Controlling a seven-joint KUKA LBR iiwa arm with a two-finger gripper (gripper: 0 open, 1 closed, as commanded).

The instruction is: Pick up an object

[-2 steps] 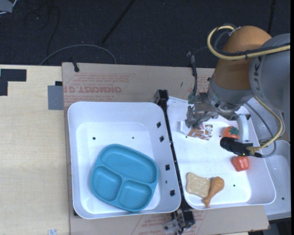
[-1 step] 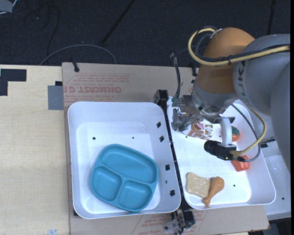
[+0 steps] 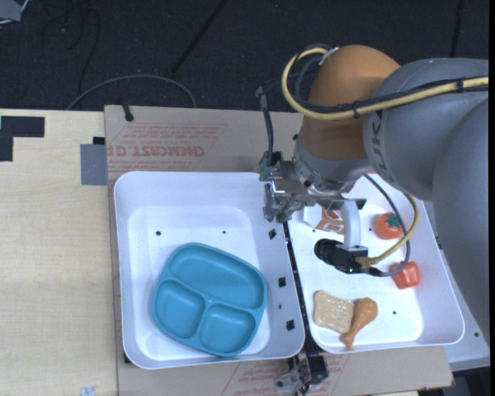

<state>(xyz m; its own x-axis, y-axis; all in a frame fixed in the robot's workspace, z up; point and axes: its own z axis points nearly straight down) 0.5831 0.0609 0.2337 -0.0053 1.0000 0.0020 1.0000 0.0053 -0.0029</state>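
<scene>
Clearly, no object is taken yet: the jaws hang low over the wall between the two bins, at its far end, and nothing can be seen between them. Whether they are wide or narrow I cannot tell, because the arm (image 3: 429,130) covers them from above. The possible objects lie mostly in the right bin (image 3: 445,320): a drumstick (image 3: 361,316) touching a slice of toast (image 3: 332,310) near the front, a tomato (image 3: 388,225) and a small red piece (image 3: 405,275) more to the right. In the left bin (image 3: 140,221) lies just one blue plate (image 3: 208,298) with three compartments. To do this step well, I think the jaws should move away from the wall first and go down over one object that lies free. The tomato looks like the best choice. The drumstick and toast touch each other, so they could be pushed together. A red-and-white thing (image 3: 332,219) under the wrist is half hidden, and I cannot say what it is. The right bin's far right side is also covered by the arm.
</scene>
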